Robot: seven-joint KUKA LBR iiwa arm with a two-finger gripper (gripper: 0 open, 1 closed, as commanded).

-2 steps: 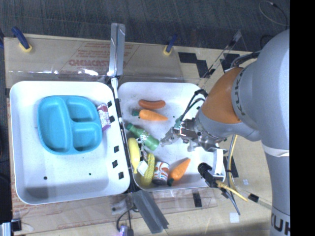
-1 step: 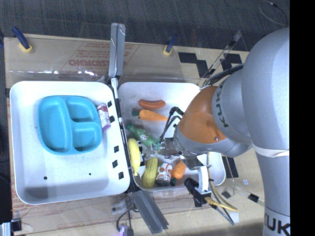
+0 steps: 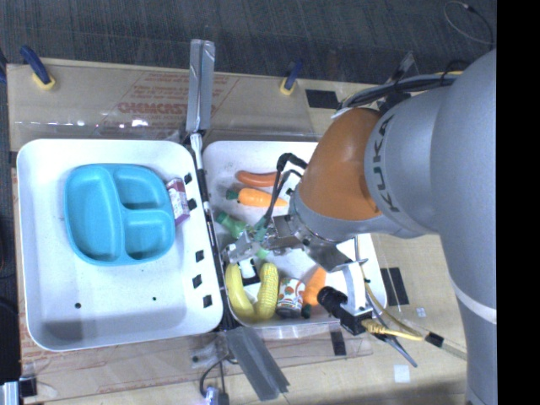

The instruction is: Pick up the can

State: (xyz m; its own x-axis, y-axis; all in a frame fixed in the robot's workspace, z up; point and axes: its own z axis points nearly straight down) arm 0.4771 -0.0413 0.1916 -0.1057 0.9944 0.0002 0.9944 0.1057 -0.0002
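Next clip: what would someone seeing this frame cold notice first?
The big grey arm with its orange band looms over the right bin, hiding much of it. In the left bin a bright blue divided tray stands out. Under the arm lies a jumble: carrots, a banana, corn and a small can near the front edge.

- You can read "KUKA" in dark letters on the grey arm (image 3: 413, 154), running down its casing just beside the orange band (image 3: 342, 163).
- You can see red printing on the clear sheet (image 3: 156, 99) lying on the bench behind the left bin; the letters are too faint and blurred to read.
- The can (image 3: 290, 298) carries a coloured label, too small for you to read.
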